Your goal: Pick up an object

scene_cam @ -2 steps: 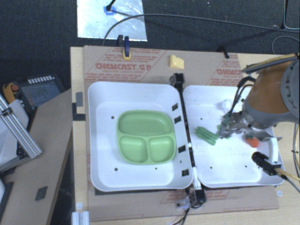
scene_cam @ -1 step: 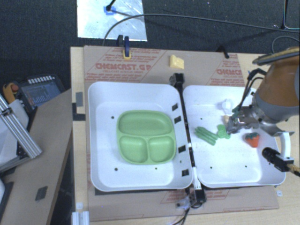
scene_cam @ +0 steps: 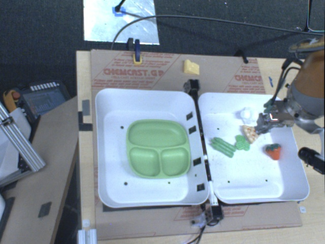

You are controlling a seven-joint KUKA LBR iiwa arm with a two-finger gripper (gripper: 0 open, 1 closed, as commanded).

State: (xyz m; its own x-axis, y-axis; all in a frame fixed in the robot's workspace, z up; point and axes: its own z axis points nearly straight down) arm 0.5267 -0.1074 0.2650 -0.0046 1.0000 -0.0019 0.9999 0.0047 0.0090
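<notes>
The tan pizza-like piece [scene_cam: 249,132] lies in the right bin [scene_cam: 254,189], touching a green toy [scene_cam: 241,143]. Our gripper [scene_cam: 262,124] sits just right of it; how wide it is we cannot tell. We judge the crowding risky: the green toy or the white object [scene_cam: 246,114] may get pushed, spoiling the grasp.
</notes>
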